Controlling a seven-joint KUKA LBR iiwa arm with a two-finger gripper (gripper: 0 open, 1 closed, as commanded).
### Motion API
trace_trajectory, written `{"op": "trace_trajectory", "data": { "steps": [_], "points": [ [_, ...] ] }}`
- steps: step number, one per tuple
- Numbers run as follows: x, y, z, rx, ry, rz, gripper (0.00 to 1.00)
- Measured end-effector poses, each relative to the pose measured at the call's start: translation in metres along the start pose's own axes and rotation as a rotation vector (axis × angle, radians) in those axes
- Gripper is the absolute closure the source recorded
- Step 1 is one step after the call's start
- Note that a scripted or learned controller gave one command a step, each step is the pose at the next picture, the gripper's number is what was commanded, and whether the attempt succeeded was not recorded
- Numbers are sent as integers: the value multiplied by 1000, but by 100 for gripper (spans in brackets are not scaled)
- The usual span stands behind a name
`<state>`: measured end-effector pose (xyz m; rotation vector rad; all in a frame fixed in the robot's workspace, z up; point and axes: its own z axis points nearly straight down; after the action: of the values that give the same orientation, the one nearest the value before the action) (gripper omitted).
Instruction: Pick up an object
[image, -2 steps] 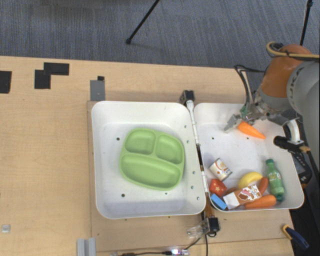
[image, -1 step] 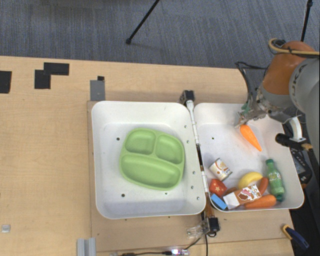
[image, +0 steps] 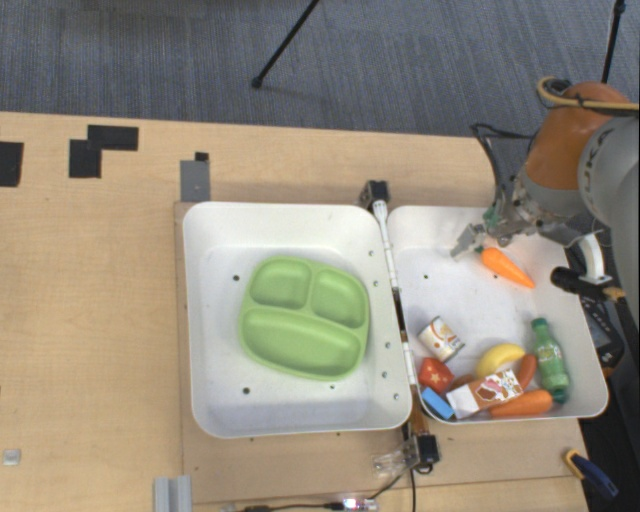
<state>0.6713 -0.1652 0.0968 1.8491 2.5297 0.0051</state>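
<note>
Counter (image: 90, 330): two white bins side by side. Left bin (image: 215, 400) carries a green tray (image: 303, 318), three compartments, nothing in them. Right bin (image: 440, 270) carries everything you could pick.

Arm (image: 590, 150) reaches in at the upper right, low over the right bin's far corner. Claw (image: 478, 238) looks spread, with nothing between the fingers. A carrot (image: 506, 267) lies just beside it, toward the bin's middle, tilted, apart from the other items.

The rest are crowded into the near corner: green bottle (image: 549, 354), second carrot (image: 520, 404), lemon (image: 502, 358), can (image: 441, 338), tomato (image: 434, 374), a small box (image: 494, 388), a blue piece (image: 437, 404).

Your risks, judged from this:
- Claw sits close to the far wall. A straight descent here likely closes on bare floor beside the lone carrot.
- Carrot is tapered and round. Off-centre fingers could squirt it sideways or roll it off.
- If you go for the pile instead, items touch. Fingers may wedge between two, or drag a neighbour up and drop it.
</note>
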Motion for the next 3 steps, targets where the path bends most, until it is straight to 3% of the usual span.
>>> {"op": "trace_trajectory", "data": {
  "steps": [1, 2, 3],
  "points": [
    [-29, -21, 11, 5, 6, -201, 0],
    [-29, -18, 0, -1, 1, -203, 100],
    [12, 1, 12, 7, 9, -557, 100]
  ]
}}
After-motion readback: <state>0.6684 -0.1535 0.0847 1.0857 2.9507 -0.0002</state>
